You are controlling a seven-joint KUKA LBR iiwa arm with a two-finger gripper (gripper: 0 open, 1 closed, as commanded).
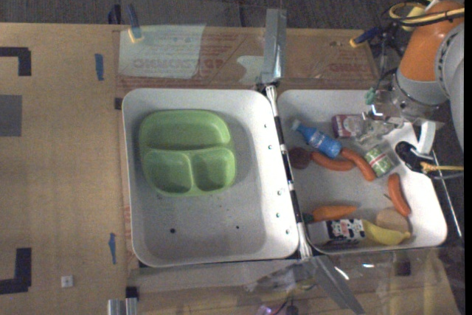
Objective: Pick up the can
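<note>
- The gripper sits at the upper right of the frame, low over the top of the right white bin; it is a blurred cluster of metal parts, so I cannot tell its state or whether it touches anything.
- The small green-labelled can lies tilted in the right bin, just below the gripper and apart from it as far as the view shows.
- Touching or just beside the can on its left is a curved orange sausage-shaped piece; a blue plastic bottle lies upper left of that.
- A small maroon and white carton rests near the bin's top edge, just left of the gripper.
- A yellow banana and a dark box with a white label lie along the bin's bottom edge.
- The left white bin holds a green three-compartment plastic tray in its upper half.
</note>
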